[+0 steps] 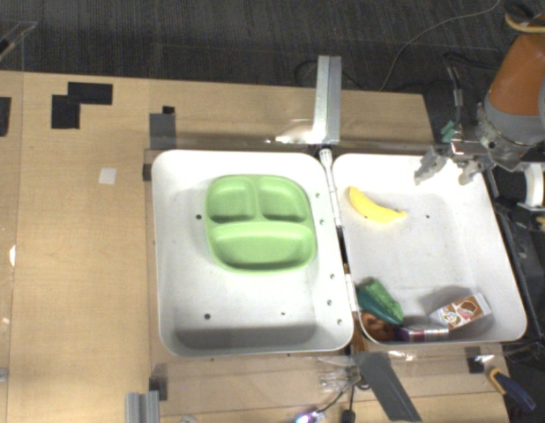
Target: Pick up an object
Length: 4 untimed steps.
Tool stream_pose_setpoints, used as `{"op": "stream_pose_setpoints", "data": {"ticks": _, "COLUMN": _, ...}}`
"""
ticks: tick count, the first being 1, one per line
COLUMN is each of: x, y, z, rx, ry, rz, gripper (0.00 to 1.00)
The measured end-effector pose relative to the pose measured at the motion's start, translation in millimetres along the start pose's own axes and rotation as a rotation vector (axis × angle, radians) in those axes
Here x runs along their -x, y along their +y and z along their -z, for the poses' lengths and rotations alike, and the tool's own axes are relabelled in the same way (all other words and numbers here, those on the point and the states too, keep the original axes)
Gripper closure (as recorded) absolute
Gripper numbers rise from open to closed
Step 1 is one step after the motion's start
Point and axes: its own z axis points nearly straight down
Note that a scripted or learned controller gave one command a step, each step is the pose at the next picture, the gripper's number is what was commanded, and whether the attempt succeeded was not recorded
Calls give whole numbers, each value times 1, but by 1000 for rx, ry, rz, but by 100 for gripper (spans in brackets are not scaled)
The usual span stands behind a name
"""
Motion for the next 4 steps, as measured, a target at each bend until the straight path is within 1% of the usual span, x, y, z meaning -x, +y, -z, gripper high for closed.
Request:
{"op": "stream_pose_setpoints", "data": {"ticks": 1, "x": -49, "y": 21, "z": -25, "rx": 1, "ry": 0, "rz": 92, "gripper": 0}}
{"op": "stream_pose_setpoints", "data": {"ticks": 2, "x": -76, "y": 20, "z": -90, "rx": 16, "ry": -5, "rz": 274, "gripper": 0}}
{"op": "stream_pose_setpoints", "data": {"ticks": 3, "x": -77, "y": 2, "z": -97, "rx": 7, "ry": -1, "rz": 270, "gripper": 0}}
{"op": "stream_pose_setpoints", "data": {"ticks": 4, "x": 17, "y": -48, "z": -29, "rx": 3, "ry": -2, "rz": 346, "gripper": 0}}
